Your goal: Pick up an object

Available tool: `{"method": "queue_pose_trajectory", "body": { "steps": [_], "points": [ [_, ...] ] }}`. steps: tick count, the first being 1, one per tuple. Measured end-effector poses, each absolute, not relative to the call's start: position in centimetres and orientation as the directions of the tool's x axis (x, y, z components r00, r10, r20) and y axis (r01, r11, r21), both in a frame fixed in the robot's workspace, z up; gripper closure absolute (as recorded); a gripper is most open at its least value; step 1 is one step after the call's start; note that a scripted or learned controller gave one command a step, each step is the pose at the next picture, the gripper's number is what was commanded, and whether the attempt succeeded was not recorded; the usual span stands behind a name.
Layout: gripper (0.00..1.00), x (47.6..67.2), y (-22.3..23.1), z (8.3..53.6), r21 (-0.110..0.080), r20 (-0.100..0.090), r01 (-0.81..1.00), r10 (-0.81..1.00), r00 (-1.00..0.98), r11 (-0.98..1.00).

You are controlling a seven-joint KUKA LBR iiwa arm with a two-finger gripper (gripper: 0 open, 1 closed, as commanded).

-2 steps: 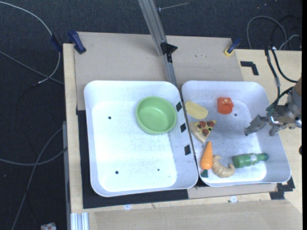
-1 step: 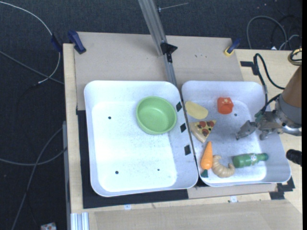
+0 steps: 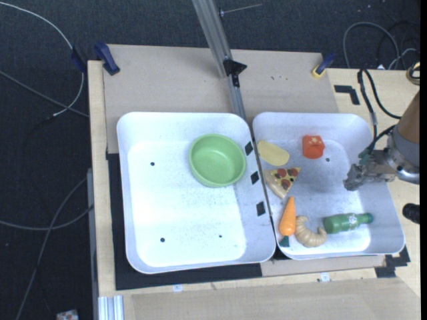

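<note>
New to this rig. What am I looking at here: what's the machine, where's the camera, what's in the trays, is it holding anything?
One fixed camera looks down at a slant on a bench with two shallow white bins. The machine is a robot arm reaching in from the right; its gripper hangs over the right bin, near that bin's right side. Nothing shows between its jaws, so it holds nothing as far as this view tells.

The left bin has a green bowl near its upper right corner. The right bin has toy food: a pale yellow piece, an orange-red block, a pizza slice, a carrot, a croissant and a green bottle lying on its side.
</note>
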State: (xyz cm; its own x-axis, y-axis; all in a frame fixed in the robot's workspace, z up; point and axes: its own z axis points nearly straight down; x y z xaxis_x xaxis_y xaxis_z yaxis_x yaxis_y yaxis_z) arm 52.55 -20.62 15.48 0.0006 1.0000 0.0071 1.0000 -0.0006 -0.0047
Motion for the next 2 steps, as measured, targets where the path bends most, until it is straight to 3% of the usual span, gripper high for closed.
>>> {"method": "queue_pose_trajectory", "body": {
  "steps": [1,2],
  "points": [
    [1.00,52.1,-19.8,21.2,0.008,-0.001,1.000,1.000,-0.002,0.002],
    [1.00,52.3,-19.8,24.5,0.007,-0.001,1.000,1.000,-0.002,0.002]
  ]
}}
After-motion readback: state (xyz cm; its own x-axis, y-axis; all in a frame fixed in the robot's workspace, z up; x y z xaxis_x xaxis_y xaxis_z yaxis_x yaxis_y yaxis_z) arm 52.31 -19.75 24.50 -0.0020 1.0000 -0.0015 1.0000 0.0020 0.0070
